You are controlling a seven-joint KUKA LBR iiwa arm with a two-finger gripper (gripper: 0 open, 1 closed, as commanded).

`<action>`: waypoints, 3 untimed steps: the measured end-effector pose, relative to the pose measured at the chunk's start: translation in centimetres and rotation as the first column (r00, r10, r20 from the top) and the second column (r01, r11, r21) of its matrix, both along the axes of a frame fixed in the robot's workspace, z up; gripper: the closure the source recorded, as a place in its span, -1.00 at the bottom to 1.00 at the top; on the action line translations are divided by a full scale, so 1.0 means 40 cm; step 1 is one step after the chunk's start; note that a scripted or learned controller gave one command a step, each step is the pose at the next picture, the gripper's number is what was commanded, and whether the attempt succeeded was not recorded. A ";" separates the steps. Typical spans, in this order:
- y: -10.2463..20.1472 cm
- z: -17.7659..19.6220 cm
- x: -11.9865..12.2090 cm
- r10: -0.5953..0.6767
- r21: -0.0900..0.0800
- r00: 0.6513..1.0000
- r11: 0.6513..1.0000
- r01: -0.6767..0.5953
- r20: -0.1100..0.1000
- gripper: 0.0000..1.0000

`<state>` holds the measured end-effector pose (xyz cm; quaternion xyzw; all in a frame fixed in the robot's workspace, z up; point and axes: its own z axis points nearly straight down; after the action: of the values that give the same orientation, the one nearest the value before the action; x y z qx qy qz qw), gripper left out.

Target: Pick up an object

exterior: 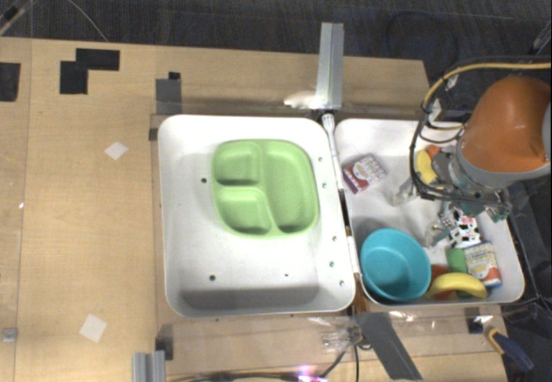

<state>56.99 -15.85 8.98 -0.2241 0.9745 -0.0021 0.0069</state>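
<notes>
Where gripper [454, 218] hovers: small white black-spotted carton [467, 234]

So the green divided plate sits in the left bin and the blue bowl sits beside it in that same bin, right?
Not quite. The camera view shows the green divided plate in the left bin, but the blue bowl sits in the right bin, next to a banana.

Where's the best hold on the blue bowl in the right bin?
Probably the blue bowl by its left rim, coming straight down, one finger inside the open mouth. It sits upright, and the banana crowds its right side, while the left rim looks freer near the bin wall.
</notes>
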 end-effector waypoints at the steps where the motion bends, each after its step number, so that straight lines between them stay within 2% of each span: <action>1: -0.077 0.090 -0.025 0.045 -0.002 0.999 0.999 -0.045 -0.003 -1.00; 2: -0.113 0.007 -0.076 0.008 -0.001 1.000 1.000 -0.008 0.007 -1.00; 3: -0.076 -0.003 0.065 0.071 0.000 0.997 0.997 -0.071 0.000 -1.00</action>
<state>59.61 -18.88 8.86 -0.2584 0.9660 -0.0021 0.0069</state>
